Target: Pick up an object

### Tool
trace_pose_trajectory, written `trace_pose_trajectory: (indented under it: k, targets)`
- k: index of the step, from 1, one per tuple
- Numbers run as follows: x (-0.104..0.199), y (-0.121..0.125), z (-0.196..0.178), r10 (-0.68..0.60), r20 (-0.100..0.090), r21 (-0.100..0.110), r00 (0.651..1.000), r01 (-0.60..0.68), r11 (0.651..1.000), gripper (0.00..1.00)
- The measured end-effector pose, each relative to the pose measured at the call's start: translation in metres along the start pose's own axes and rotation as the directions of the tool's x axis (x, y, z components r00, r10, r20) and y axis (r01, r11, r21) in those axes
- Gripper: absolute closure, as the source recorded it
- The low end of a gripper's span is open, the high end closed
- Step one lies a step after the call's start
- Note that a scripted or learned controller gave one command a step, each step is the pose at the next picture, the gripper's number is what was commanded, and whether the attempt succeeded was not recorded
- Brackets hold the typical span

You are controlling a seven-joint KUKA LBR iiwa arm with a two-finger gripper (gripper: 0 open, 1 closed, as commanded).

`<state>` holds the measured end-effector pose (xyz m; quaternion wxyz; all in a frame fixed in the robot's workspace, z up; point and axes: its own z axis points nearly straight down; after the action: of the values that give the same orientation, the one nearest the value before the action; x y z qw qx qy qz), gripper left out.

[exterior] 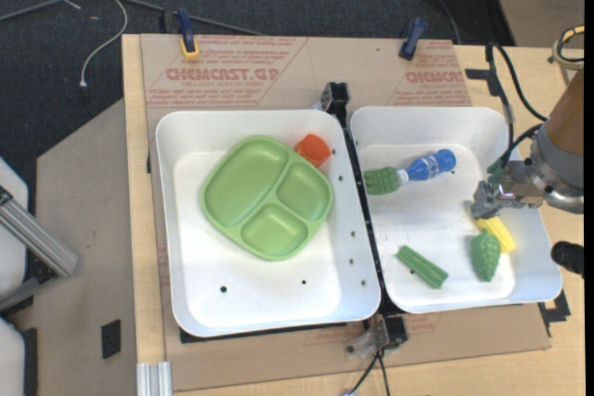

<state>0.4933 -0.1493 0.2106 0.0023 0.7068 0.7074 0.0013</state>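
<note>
Worktop [278, 60]: carries two shallow white bins side by side on a cardboard sheet held down by clamps at the far edge.
Left bin [186, 292]: holds a green divided plate [268, 197], with a small orange object [314, 147] touching the plate's far rim.
Right bin [445, 118]: holds four loose items, well spread out, which leaves room to approach each one.
Brush [408, 172]: blue handle, green head, lying across the far part of the bin near the divider.
Green block [422, 265]: lies flat near the bin's front.
Yellow piece [496, 233]: at the right side, touching a knobbly green piece [484, 256] just in front of it.
Arm: reaches in from the right, wrist low over the right bin.
Jaws [492, 199]: sit just above the yellow piece; whether apart or together, I cannot tell. Nothing is seen between them.
Judgement: the yellow piece is the likely target. Its contact with the knobbly green piece could spoil a clean grasp.
</note>
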Motion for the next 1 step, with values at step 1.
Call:
trace_pose_trajectory:
  k: [1]
  targets:
    - [0.0634,0.0129,-0.0003,-0.006,-0.004,0.002,1.0,0.006,1.0,1.0]
